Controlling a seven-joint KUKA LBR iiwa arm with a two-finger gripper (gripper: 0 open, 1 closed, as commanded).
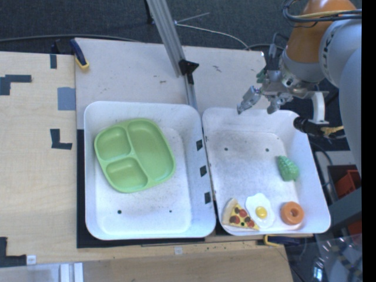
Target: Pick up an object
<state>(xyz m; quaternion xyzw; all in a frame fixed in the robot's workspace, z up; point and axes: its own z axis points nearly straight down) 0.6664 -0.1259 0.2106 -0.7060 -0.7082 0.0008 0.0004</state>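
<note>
Toys are lying along the right bin's (pixel 305 157) near edge: pizza slice (pixel 238 214), fried egg (pixel 259 209), donut (pixel 292 213); our gripper (pixel 258 106), fingers spread and grasping nothing, is hovering over the far edge.

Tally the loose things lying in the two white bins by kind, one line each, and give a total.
Green divided plate: 1
Green leafy toy: 1
Pizza slice: 1
Fried egg: 1
Orange doughnut: 1
Total: 5

Plate (pixel 134 154) left — pizza (pixel 239 215) right
</note>
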